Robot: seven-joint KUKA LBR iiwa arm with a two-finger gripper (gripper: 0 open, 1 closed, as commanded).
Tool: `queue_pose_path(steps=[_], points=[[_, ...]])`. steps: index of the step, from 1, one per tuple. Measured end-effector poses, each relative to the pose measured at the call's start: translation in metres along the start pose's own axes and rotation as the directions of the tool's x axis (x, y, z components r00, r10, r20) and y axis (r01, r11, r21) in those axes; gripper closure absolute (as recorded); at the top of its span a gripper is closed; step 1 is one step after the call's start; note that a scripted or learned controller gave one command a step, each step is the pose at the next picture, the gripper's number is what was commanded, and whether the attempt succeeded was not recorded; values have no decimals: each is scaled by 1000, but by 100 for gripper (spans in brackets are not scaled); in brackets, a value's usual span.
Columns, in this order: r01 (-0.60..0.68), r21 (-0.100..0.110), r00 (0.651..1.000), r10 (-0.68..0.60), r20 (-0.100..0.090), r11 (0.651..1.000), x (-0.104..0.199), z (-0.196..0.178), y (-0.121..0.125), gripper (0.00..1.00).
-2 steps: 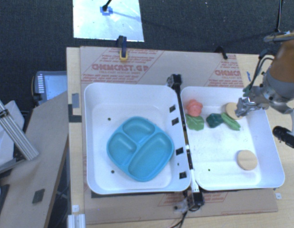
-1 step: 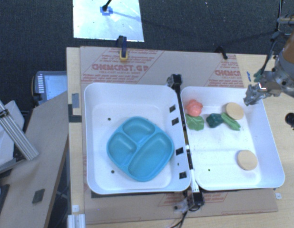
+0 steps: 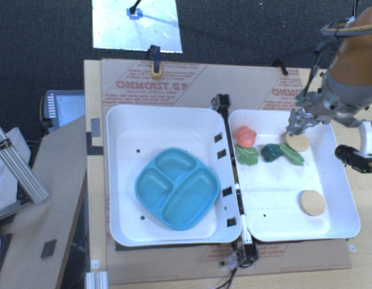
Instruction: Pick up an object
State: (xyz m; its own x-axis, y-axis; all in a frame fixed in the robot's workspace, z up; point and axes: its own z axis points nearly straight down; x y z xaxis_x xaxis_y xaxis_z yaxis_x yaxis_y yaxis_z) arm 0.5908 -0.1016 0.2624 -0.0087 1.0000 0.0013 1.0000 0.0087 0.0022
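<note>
Two white bins are set side by side on a cardboard-lined bench, a blue tray [image 3: 177,187] in the left one. At upper right, the gripper [image 3: 299,125] is poised over a tan disc [image 3: 296,142] (jaw state cannot be told). Approach is judged under way; descent and closing are called for next.

Bench [image 3: 93,179]: a tan top, seen from above at a slant.
Cardboard [image 3: 174,80]: a printed sheet, laid flat on the bench under both bins.
Left bin [image 3: 123,131]: white, shallow, set on the cardboard.
Right bin [image 3: 282,221]: white, shallow, placed touching the left bin.
</note>
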Motion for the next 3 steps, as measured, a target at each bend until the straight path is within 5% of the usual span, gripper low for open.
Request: queue_pose_path(steps=[3], points=[[1, 0, 1000, -1, -1, 1000, 160, 28, 33, 100]])
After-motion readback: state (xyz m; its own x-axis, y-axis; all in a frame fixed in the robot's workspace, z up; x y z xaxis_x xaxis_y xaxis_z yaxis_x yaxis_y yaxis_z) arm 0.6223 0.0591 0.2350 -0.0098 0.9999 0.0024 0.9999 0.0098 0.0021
